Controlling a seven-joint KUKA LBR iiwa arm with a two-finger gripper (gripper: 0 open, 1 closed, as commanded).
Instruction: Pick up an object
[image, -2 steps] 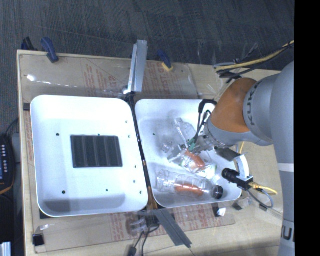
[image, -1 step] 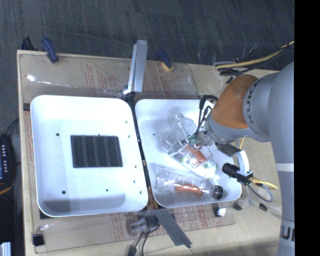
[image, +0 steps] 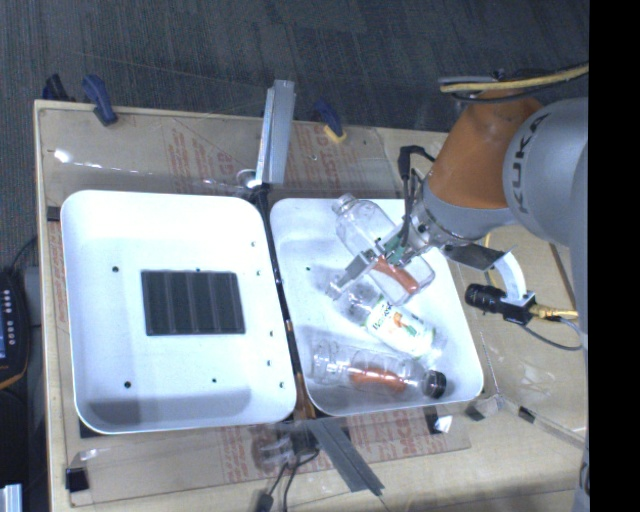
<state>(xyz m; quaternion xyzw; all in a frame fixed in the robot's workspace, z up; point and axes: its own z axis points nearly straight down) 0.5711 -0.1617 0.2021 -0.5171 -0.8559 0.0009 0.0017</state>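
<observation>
Claw (image: 352, 275) low in right bin (image: 455, 345) among clear bottles (image: 365, 225) — finger state unclear; nothing lifted yet.

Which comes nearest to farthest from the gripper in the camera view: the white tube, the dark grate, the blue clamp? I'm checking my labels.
From the gripper:
1. white tube, right bin, just below-right of it.
2. dark grate, left bin's floor.
3. blue clamp, bench's far-left corner.

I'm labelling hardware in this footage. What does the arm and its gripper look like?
The arm is bulky, rounded and grey with a broad orange band above the wrist and dark lettering on its casing. Black cables run by the wrist. The gripper is slim and metallic grey.
</observation>
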